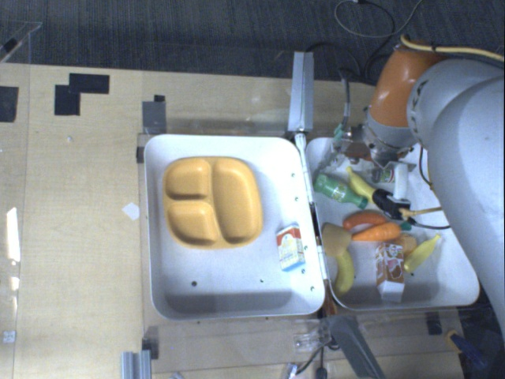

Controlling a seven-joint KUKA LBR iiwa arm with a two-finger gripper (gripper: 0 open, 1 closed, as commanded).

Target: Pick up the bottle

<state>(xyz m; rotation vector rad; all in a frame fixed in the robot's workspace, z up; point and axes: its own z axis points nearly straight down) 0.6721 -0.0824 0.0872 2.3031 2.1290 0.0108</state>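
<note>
Small carton (390, 269) sits at right bin's (461, 290) front edge. Green bottle (339, 188) lies on its side at bin's back-left, touching a banana (362, 185). Tool (371, 155) just behind it; grip state: can't tell. Risk: bottle rolls, or banana gets pinched w/ it.

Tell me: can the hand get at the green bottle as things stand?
Probably yes. The green bottle lies on its side at the left of the right bin, its top uncovered; only a yellow banana touches its right end. The hand is just beyond.
</note>
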